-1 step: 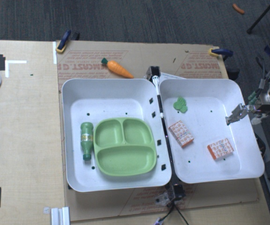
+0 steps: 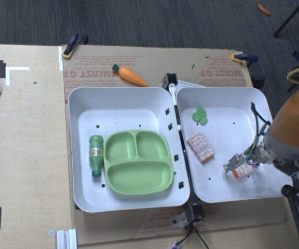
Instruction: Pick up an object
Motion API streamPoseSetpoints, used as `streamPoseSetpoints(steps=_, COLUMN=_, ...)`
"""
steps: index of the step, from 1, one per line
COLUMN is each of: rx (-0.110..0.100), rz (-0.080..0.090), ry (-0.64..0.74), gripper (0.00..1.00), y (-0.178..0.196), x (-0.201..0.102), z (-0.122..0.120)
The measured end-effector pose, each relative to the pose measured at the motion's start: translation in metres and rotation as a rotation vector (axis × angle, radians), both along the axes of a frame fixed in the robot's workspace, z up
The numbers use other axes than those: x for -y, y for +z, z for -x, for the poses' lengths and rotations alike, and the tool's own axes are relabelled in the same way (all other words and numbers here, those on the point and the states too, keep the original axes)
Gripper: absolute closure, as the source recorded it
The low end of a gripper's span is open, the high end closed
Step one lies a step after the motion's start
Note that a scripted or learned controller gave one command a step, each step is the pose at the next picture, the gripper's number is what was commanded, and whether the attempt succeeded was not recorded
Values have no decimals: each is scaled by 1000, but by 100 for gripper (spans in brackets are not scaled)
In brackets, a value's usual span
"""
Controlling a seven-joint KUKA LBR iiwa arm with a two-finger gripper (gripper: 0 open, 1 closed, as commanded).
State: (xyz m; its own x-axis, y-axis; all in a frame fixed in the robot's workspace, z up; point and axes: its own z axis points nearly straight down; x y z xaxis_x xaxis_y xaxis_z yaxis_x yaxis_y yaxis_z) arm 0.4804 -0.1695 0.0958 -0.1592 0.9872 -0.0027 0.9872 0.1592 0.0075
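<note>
The grey arm with the orange band (image 2: 294,122) comes in from the right, cut off by the picture's edge, and its bulk hides part of the right shallow white bin (image 2: 219,100). Low in that bin the pincer (image 2: 238,165) sits over a small orange-red and white object (image 2: 241,172), touching it or just above it. The object is half covered and too small to name; it may be a little packet. Whether the pincer's fingers are apart or together cannot be told, since metal and object blur into each other.

Left of the pincer, apart from it, a small brick-patterned tan box (image 2: 201,148) lies tilted on the bin floor. Near the bin's far wall rests a small green leafy toy (image 2: 200,116).

The left shallow white bin (image 2: 82,113) holds a light green plastic plate with three compartments (image 2: 138,162); a green bottle (image 2: 96,155) lies just beside the plate's left edge.

Behind the bins, on the brown cardboard covering the table (image 2: 154,66), lies an orange toy carrot with a green top (image 2: 130,75).
</note>
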Motion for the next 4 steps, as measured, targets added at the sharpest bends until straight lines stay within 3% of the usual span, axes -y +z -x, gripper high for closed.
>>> streamPoseSetpoints(steps=1, rx=7, rz=2, ry=-3, gripper=100, y=11, x=1, z=-3)
streamPoseSetpoints(steps=2, rx=-6, rz=-1, ry=-86, gripper=100, y=103, x=-44, z=2)
streamPoseSetpoints(steps=3, rx=-6, rz=-1, ry=-86, gripper=0, y=103, x=-44, z=2)
streamPoseSetpoints(steps=4, rx=-1, rz=0, ry=101, gripper=0, y=0, x=22, z=0)
